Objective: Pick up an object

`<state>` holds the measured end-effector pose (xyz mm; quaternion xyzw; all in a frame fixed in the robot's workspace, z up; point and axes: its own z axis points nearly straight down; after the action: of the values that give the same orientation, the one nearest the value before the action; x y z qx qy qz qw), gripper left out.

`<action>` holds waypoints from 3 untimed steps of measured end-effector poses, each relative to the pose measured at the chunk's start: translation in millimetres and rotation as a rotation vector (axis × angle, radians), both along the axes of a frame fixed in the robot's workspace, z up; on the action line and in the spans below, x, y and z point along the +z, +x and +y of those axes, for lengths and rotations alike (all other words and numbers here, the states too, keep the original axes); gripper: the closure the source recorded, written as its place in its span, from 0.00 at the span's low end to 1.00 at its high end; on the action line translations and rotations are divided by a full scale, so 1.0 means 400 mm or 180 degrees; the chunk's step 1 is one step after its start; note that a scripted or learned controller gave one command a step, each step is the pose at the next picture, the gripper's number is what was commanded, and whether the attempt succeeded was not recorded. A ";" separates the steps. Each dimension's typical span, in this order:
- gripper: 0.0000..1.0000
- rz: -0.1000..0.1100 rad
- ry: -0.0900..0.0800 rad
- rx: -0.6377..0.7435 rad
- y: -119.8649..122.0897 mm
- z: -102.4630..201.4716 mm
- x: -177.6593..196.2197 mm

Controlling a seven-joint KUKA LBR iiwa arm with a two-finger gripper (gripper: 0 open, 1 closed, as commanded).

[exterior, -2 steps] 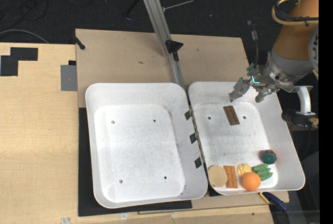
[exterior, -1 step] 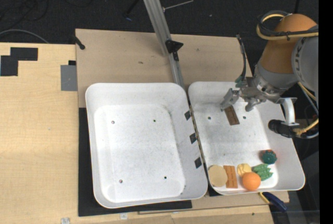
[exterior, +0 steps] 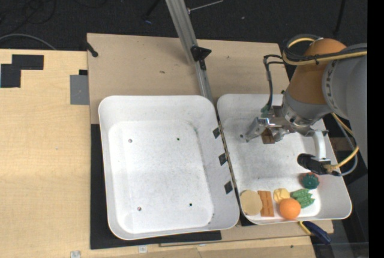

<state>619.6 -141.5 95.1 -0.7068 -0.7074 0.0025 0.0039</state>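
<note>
While the gripper (exterior: pixel 264 131) hangs over the right bin (exterior: pixel 264 173), a small brown object (exterior: pixel 269 136) is seen at its fingertips; whether it is clamped cannot be told, nor can its long axis. Toys are grouped at the bin's near edge: orange ball (exterior: pixel 290 209), tan block (exterior: pixel 265 203), green piece (exterior: pixel 303 197). The left bin (exterior: pixel 114 113) sits on a plywood bench (exterior: pixel 138 65) against a dark floor.

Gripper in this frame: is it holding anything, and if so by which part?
It cannot be told. The gripper sits over the right bin with something small and brown at its tip, too unclear to call a hold.
</note>
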 end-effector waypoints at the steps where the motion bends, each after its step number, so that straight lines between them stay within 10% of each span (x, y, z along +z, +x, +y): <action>1: 0.00 -0.0019 -0.0004 -0.0010 0.000 0.000 -0.009; 2: 1.00 -0.0013 0.0000 -0.0024 -0.002 -0.002 0.014; 3: 1.00 -0.0033 -0.0006 -0.0012 0.005 -0.003 0.120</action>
<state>621.6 -142.9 143.3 -0.7082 -0.7060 -0.0005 -0.0004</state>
